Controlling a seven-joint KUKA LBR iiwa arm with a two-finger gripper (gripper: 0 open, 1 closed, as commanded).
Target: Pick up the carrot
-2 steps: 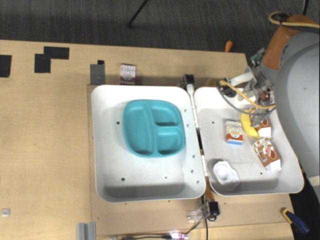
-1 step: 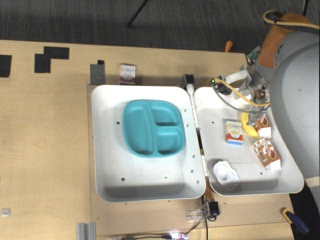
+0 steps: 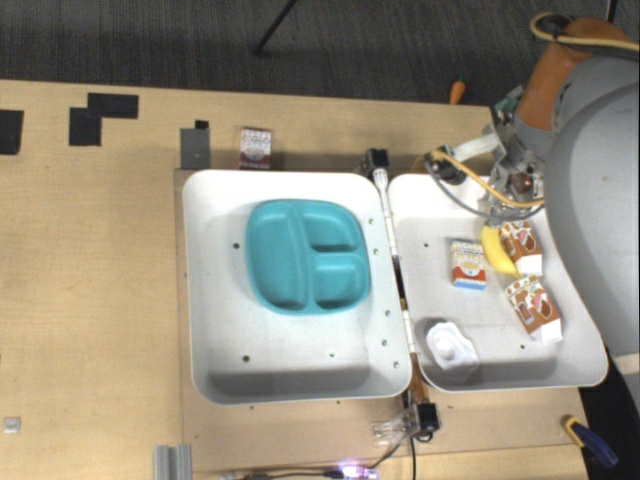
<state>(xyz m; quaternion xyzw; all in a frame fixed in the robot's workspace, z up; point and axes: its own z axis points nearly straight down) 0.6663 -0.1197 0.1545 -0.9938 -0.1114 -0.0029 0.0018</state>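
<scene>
Tool (image 3: 512,183) over right bin (image 3: 570,368) rear, grip state unclear; carton (image 3: 467,265) label unreadable, beside banana (image 3: 497,250).

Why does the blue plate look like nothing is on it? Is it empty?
Yes, empty. The teal divided plate in the left bin shows bare sections with nothing lying in them. The food packets sit in the right bin.

Wooden bench (image 3: 90,298) with two white bins (image 3: 215,368)
</scene>
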